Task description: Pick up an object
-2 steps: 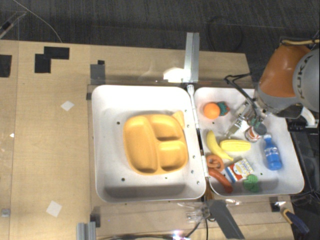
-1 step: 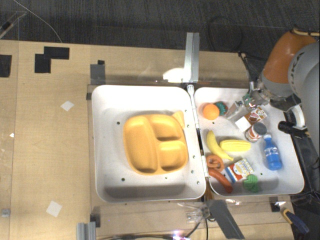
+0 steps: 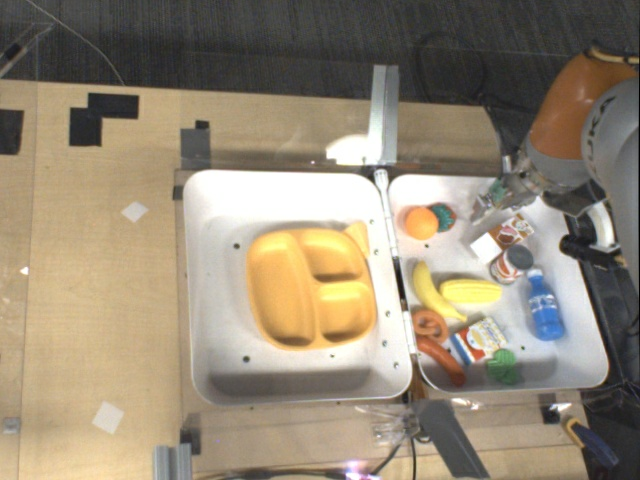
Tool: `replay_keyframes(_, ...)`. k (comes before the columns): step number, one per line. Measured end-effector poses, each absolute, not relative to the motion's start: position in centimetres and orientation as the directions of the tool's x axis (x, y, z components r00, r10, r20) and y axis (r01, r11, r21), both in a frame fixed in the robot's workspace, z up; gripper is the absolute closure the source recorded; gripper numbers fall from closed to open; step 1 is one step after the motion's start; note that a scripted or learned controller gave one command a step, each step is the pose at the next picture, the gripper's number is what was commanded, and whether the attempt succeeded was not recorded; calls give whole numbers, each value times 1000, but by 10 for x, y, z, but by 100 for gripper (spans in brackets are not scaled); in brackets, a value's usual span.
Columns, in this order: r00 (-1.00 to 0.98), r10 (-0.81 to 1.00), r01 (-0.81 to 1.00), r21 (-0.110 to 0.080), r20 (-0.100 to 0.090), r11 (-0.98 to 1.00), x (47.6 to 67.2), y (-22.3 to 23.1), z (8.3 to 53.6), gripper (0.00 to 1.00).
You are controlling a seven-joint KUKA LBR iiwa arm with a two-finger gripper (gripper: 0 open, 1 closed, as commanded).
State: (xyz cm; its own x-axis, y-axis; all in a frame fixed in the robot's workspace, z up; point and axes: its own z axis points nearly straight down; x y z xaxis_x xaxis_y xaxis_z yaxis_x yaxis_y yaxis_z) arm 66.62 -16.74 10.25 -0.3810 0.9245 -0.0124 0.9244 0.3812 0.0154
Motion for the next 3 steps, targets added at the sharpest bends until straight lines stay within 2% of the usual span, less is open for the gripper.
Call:
replay_keyframes(1, 106, 994, 994, 9, 1, -106, 672, -111, 157, 100)
replay_keyframes(2, 323, 946, 946, 8, 2, -323, 671, -126, 88, 100)
replay_keyframes(3, 325, 946, 946, 3, -2, -325, 669, -129, 87, 0)
